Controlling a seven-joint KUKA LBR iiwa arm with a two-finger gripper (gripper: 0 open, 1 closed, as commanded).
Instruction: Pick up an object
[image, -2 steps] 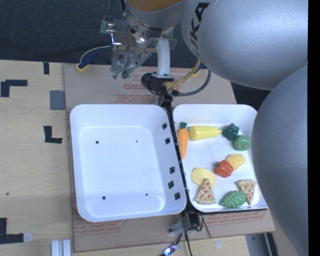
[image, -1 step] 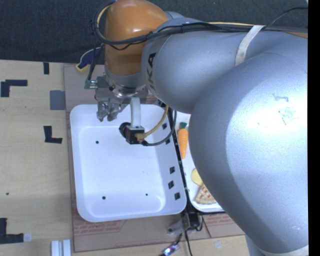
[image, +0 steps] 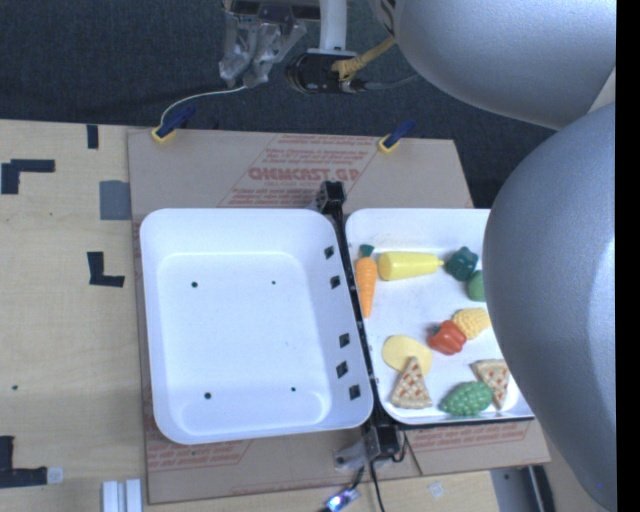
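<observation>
You have 2 white bins side by side on the surface (image: 60, 300); the left bin (image: 240, 335) holds nothing, and every candidate sits in the right bin (image: 420, 222). The arm (image: 560, 250) looms over that bin's right side; you cannot tell the state of the tool from here.

The risk is crowding: the red pepper (image: 447, 337) touches the corn cob (image: 470, 321), and the 2 pizza slices (image: 410, 385) flank the broccoli (image: 466, 399), so a descent there may catch 2 things or shove 1 aside. The carrot (image: 366, 284) lies just beside the dividing wall; a grasp there may strike the rim. The yellow squash (image: 408, 264) looks the most isolated choice.
</observation>
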